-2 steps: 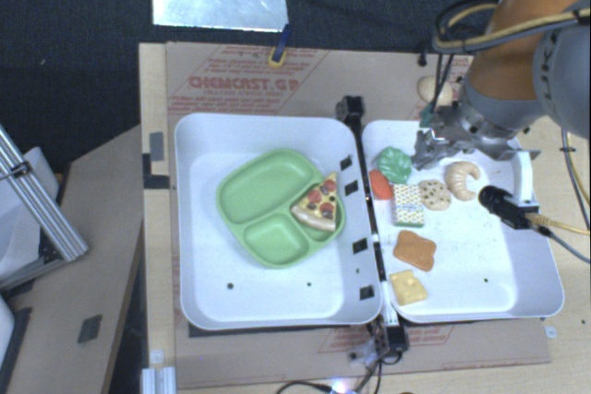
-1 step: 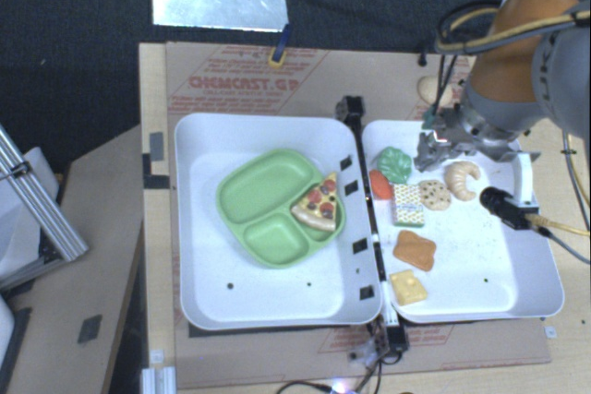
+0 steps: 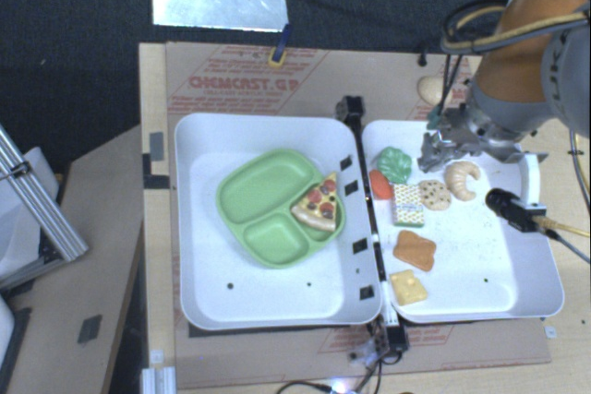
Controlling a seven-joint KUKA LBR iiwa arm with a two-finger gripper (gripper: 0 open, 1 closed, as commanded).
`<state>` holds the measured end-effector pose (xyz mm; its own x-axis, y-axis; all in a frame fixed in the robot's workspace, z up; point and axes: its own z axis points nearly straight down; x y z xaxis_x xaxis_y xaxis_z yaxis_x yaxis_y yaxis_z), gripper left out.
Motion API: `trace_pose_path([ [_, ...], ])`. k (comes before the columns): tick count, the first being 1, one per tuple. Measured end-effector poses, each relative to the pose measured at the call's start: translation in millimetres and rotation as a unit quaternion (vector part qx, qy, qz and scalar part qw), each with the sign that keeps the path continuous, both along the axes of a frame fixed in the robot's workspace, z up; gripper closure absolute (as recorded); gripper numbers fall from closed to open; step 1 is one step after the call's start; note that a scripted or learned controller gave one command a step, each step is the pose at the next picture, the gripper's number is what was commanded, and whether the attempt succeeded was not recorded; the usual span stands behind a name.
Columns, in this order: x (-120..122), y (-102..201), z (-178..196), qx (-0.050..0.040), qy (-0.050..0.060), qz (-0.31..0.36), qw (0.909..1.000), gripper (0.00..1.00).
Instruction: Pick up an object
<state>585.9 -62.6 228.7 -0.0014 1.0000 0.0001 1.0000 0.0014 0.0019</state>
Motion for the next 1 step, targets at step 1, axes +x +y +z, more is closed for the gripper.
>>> trace_pose_path([
  [1,0.3,-1.0,0.5,-0.0003,0.0,0.0,1.0,1.0],
])
